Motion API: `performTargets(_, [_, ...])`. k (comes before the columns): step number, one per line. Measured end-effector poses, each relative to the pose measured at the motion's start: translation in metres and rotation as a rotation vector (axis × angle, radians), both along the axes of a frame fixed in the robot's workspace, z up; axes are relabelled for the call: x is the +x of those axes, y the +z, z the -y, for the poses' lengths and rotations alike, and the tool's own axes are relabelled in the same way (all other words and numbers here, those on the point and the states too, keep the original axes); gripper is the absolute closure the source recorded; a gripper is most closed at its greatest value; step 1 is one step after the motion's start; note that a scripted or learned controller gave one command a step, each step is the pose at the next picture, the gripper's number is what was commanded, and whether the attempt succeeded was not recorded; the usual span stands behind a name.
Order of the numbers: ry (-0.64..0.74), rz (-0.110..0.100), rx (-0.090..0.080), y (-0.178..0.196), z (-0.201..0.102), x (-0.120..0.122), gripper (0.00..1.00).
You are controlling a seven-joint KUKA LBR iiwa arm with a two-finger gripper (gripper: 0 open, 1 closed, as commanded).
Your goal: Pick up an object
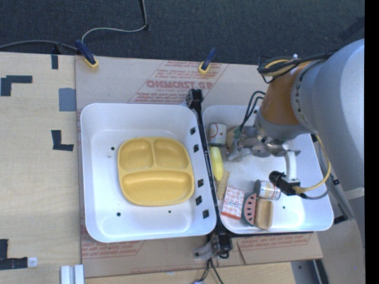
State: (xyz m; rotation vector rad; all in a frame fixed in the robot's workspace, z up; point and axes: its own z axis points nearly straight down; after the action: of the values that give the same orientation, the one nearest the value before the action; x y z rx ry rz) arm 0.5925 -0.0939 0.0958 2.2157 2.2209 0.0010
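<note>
My gripper reaches down into the right bin, near its left wall. It hangs just right of a yellow banana-shaped toy and below a small round jar. The grey arm with its orange band covers the bin's upper right part. Nothing can be seen held in the gripper. Toward the front of the bin lie a red-and-white box, a watermelon-slice toy, a tan bread-like piece and a small bottle.
The left bin holds a yellow divided plate. A black divider runs between the bins. Yellow clamps sit at the cardboard's far edge, and cables trail from the wrist.
</note>
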Motion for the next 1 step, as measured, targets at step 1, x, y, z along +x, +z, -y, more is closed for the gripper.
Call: performTargets(1, [-0.003, 0.004, -0.008, 0.0010, 0.0046, 0.0000, 0.00])
